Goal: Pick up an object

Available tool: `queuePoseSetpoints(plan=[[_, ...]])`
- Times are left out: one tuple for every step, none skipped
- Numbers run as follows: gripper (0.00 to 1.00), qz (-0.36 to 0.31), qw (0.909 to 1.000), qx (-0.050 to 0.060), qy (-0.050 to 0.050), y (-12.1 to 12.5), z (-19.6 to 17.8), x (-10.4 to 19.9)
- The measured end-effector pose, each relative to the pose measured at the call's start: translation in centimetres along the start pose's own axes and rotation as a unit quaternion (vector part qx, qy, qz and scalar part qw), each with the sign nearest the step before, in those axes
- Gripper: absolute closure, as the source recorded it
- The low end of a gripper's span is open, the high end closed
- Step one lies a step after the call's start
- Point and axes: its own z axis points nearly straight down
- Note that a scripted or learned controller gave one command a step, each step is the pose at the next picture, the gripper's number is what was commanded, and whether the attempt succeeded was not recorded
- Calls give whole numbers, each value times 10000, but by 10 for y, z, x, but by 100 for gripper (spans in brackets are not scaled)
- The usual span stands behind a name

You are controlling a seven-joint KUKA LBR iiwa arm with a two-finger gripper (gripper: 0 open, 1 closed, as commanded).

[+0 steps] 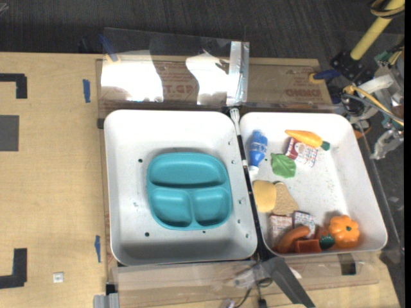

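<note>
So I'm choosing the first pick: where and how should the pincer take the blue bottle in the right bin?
Probably across the blue bottle's blue body, coming straight down. It lies flat, long axis running up and down the view, white cap nearest the viewer. The bin's left wall crowds one side, so fingers closing across its width have little room there.

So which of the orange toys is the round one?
The pumpkin in the right bin's near right corner. It is round with a green stem; the carrot at the far side is long and thin.

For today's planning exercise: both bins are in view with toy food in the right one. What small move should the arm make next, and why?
Probably reach in over the right bin toward the blue bottle: it lies apart from the crowded pile near the orange pumpkin.
</note>
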Motion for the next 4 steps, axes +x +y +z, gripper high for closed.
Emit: queuePoseSetpoints(plan=[[0, -1778, 9841, 12, -13, -51, 83, -30], [0, -564, 9984, -9, 4, -55, 131, 71], [0, 18, 10000, 6, 0, -56, 156, 73], [100, 20, 10000, 8, 15, -56, 144, 74]])
